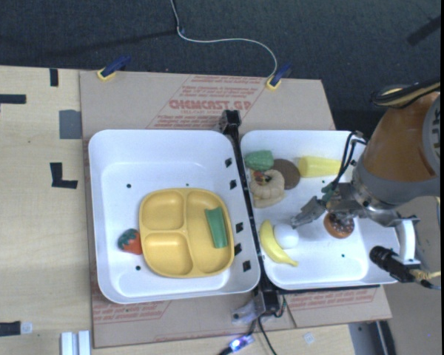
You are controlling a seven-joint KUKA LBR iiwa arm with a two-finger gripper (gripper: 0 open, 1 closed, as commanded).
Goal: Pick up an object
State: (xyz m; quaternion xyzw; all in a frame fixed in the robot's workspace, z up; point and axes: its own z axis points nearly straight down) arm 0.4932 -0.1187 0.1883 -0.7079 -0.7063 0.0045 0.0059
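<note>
banana (276,245) and white ball (287,237) lie just left of gripper (308,214); finger state unclear.

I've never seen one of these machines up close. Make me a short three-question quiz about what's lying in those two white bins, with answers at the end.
1. True or false: the yellow divided tray sits in the left bin.
2. Which item lies in one of the tray's compartments? A) a banana B) a green block C) a white ball
3. Name the curved yellow fruit in the right bin, near the divider between the bins.

Key
1. True.
2. B: the green block rests in the tray's right-hand compartment.
3. The banana, next to a white ball. The gripper is in this bin too, close to the ball.
</note>
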